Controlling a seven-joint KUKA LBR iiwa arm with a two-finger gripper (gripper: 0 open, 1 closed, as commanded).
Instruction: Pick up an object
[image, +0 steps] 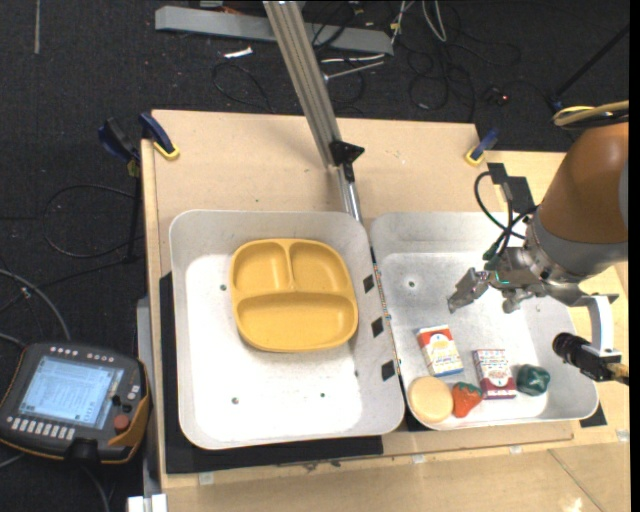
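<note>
Gripper (487, 291) poised over right bin (420, 265), reaching in from right, wrist angled down-left; fingers spread, gripping nothing. Orange-white box (440, 352) near, on bin floor, beside red box (493, 373).

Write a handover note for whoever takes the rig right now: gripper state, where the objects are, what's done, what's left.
Gripper: open, holding nothing, above a bare part of the right white bin.
Objects, all near that bin's front edge: small orange-and-white carton, round pale yellow disc, red strawberry-shaped toy, dark red box, dark green lump.
Left white bin holds a yellow three-compartment plate.
Done: nothing picked yet.
Left: descend on one object, close, lift.
</note>
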